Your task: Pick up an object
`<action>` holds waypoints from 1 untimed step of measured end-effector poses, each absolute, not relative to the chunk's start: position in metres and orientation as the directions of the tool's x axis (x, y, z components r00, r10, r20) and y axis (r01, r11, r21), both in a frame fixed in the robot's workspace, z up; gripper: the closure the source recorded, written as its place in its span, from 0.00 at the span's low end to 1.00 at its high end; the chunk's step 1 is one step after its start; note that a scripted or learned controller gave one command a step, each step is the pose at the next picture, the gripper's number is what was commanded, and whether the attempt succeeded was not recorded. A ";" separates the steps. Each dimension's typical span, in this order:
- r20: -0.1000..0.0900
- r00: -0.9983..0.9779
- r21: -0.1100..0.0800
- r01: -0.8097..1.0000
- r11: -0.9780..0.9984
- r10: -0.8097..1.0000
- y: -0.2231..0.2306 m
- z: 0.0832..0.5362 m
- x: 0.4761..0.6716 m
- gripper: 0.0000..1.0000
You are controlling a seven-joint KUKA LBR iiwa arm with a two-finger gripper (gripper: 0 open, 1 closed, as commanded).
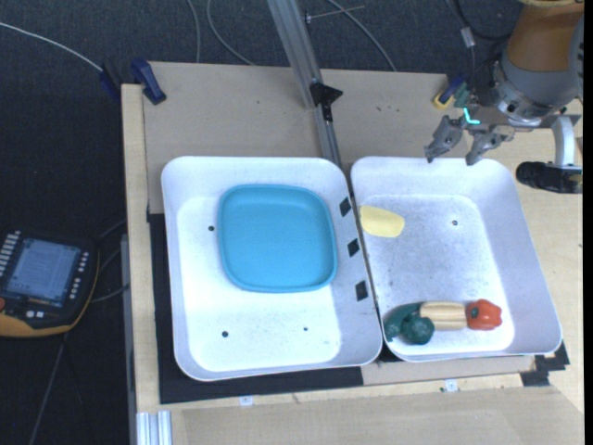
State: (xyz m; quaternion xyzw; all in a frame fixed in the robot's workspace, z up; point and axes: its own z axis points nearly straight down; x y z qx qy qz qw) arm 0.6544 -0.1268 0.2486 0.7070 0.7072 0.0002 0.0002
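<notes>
We count four candidates for the pick, all in the right bin: a yellow piece lying alone at about ten o'clock in that bin, close to its left wall, and a tight row along the six o'clock edge made of a dark green piece, a tan roll and a red piece, each touching its neighbour. The gripper hangs above the bin's twelve o'clock rim, its fingers spread apart with nothing between them, well apart from every one of these things. From here we see several ways the try could fail. If the arm goes for the row at six o'clock, the fingers may wedge between touching pieces, push one aside or close on two at once, and the sloped front wall just behind them leaves little room for a finger to come down. If it goes for the yellow piece, that one looks low and flat, so the fingers may skim over it or nudge it against the left wall. A descent straight down from the present spot would likely meet the rim itself. The left bin carries a blue tray, across the divide at nine o'clock, and plays no part unless the arm overshoots.
</notes>
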 end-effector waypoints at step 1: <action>0.000 0.000 0.001 1.000 0.000 1.000 -0.127 0.249 0.654 0.00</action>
